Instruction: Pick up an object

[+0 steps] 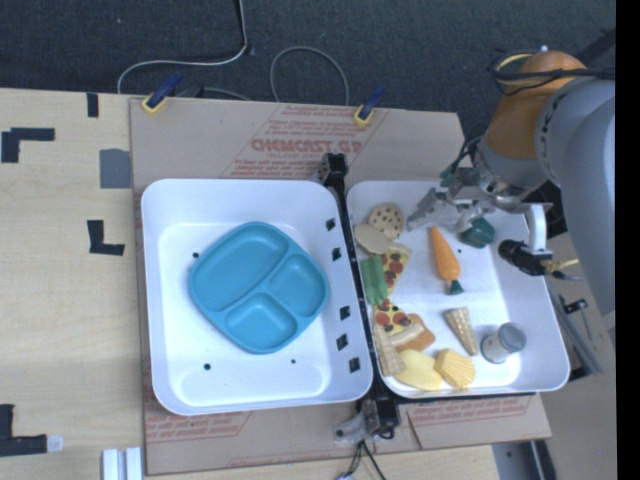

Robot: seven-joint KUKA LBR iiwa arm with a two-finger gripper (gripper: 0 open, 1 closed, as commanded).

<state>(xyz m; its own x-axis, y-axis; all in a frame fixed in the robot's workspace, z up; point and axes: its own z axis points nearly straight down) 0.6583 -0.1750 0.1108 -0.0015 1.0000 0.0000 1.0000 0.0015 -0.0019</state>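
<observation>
The right bin [530, 313] holds several toy foods. An orange carrot [445, 254] lies near its middle, with a cookie [384, 217] and a green piece [373, 278] to its left. Toward the front lie a pizza slice [392, 320], a cone [461, 326], yellow pieces [440, 370] and a grey can [501, 342]. My gripper [452, 203] hangs over the back of this bin, just above the carrot's upper end. A small teal object [479, 233] sits right beside it. Nothing visibly hangs from the gripper.
The left bin [165, 268] holds a blue divided plate [259, 285]. A black divider with clips [343, 268] separates the bins. The grey arm with its orange band [520, 118] covers the right bin's back right corner. Cables lie on the dark floor behind.
</observation>
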